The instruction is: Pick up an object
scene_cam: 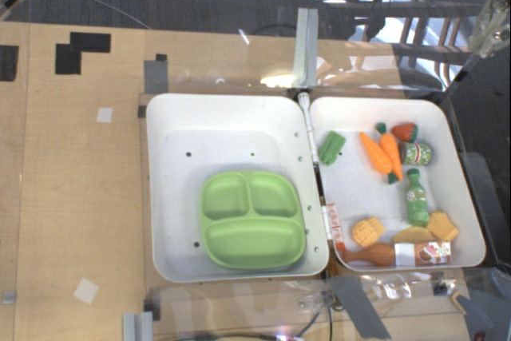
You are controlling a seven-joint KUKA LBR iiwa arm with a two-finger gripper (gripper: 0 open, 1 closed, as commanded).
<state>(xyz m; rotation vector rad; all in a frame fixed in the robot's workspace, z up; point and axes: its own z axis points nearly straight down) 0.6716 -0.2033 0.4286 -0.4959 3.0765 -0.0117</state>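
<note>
Green bottle [415, 200] lies flat in the right bin [351, 117], near its right wall, long axis running far edge to near edge. Carrots [383, 154] lie just beyond its cap. My arm enters from the right, so this bin is nearer. Jaw state: I cannot tell.

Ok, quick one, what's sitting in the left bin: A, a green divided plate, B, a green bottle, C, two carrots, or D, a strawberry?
A: the green divided plate lies in the left bin, while the carrots, green bottle and strawberry are all in the right bin.
</note>
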